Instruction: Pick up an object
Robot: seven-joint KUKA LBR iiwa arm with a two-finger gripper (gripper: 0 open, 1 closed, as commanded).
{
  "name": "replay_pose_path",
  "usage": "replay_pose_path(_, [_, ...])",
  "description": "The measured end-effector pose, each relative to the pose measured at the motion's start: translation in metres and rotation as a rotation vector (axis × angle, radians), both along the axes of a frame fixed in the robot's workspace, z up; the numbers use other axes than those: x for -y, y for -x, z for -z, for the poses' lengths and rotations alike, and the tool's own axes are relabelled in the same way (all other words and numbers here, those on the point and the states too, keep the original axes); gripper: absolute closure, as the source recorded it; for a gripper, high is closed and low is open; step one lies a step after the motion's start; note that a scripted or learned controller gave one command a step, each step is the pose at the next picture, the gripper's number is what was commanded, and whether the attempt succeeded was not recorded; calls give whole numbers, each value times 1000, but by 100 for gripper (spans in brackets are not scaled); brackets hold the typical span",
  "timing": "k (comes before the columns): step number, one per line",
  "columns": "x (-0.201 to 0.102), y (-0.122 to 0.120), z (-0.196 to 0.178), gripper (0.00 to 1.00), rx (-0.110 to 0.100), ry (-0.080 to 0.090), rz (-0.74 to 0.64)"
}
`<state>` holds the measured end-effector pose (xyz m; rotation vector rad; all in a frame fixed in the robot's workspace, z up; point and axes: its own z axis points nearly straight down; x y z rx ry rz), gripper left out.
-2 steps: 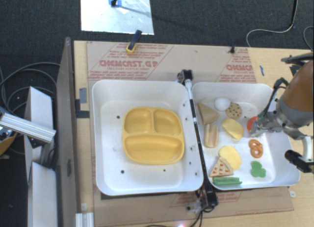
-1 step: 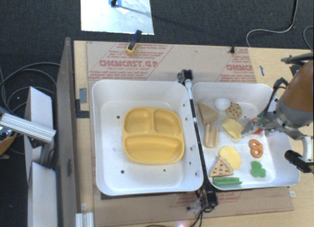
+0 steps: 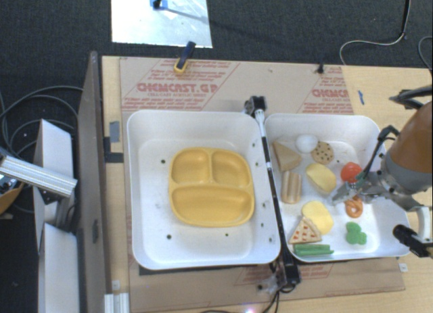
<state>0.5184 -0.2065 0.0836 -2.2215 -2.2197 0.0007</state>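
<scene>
The end effector [image 3: 352,193] hangs low in the right bin [image 3: 369,127], beside a glossy red tomato [image 3: 350,170] and a looped pretzel [image 3: 354,206] — whether it grips anything cannot be told. A moulded yellow tray [image 3: 210,186] — three smooth compartments — lies in the left bin [image 3: 196,121].

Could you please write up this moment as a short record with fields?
left bin: holds a yellow divided plate
right bin: holds toy food
items in right bin: cookie, white egg, tomato, pretzel, broccoli, pizza slice, green bean
arm: reaches in from the right, over the right bin
tool: low between tomato and pretzel
grasp: none visible
</scene>
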Motion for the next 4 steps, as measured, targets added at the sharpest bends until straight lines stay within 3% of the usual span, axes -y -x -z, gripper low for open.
replay_pose_path(1, [-92, -71, -2, 0, 9, 0, -15])
replay_pose_path(2, [-84, -71, -16, 100, 17, 5, -7])
replay_pose_path(3, [-45, -39, -106, 100, 10, 5, 1])
replay_pose_path(4, [-48, -39, -100, 0, 4, 2, -3])
